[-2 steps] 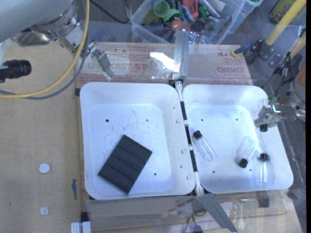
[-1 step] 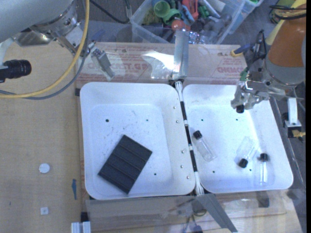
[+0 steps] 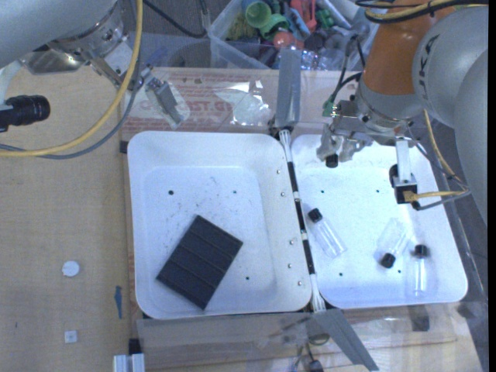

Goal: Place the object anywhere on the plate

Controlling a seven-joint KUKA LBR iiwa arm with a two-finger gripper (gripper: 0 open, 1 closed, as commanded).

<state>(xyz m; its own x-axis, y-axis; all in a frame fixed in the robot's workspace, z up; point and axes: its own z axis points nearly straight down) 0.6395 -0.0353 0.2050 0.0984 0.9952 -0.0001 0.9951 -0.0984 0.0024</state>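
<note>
Nearest, in the left bin [image 3: 155, 169], a dark ribbed plate [image 3: 201, 261] lies flat and bare, ready to receive something. In the right bin [image 3: 364, 281] three clear vials with black caps [image 3: 325, 232] lie loose, well apart from the plate, none yet lifted. Farther back, the tool [image 3: 339, 153] hangs over that bin's far edge, apparently carrying nothing; how wide it stands I cannot tell.

We cannot tell how the tool [image 3: 341, 149] stands, since the grey and orange arm [image 3: 403, 53], itself cut off by the top and right edges, covers it from above. Behind the right white bin [image 3: 434, 285], the clear plastic crate of colourful toys [image 3: 310, 14] runs past the top edge.
</note>
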